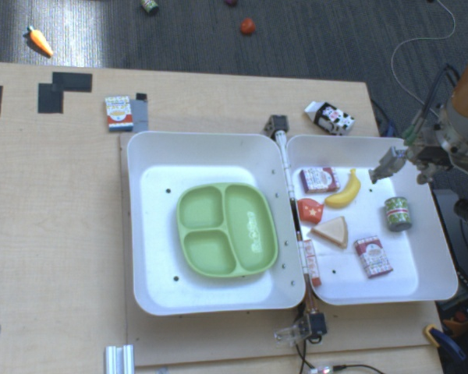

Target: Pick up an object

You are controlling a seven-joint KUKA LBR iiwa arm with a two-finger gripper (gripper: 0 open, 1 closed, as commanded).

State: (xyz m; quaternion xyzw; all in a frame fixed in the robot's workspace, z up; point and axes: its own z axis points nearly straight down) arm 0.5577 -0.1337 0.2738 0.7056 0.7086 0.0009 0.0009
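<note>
A: Nearest the lens, red packet [373,256] lies flat in the right bin [433,287], well below my claw [405,164]. Claw status?

B: I read it as spread wide, gripping nothing, hovering at the bin's upper right edge.

A: Candidate object?

B: Banana [344,191], just left of and slightly below the claw, beside a second red packet [319,180]. I judge it light, rigid, smooth plastic, likely slippery. Recommend I grip across its narrow mid-curve.
</note>
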